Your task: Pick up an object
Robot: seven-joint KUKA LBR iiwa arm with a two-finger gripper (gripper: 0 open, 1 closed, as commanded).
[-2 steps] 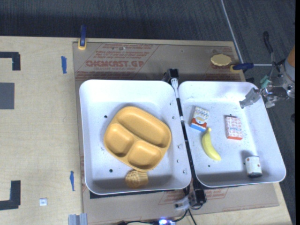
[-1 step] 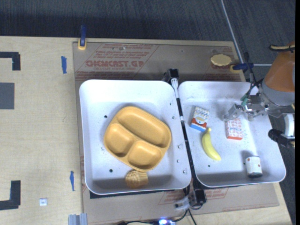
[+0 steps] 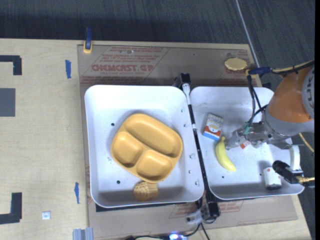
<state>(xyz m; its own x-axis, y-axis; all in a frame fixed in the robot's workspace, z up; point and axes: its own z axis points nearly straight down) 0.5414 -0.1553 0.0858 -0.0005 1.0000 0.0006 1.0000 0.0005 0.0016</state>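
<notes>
Two white bins on the table — the right bin [image 3: 227, 101] holds a curved yellow banana [image 3: 223, 156], with the tool [image 3: 239, 140] low just beside its top end, probably lining up. Grip state? Can't tell.

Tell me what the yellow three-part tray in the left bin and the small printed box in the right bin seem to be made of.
The yellow three-compartment tray looks like moulded plastic: one even colour, rounded edges, soft sheen. The small printed box looks like cardboard: flat faces, sharp folds, matte print. Neither is certain from this view.
</notes>
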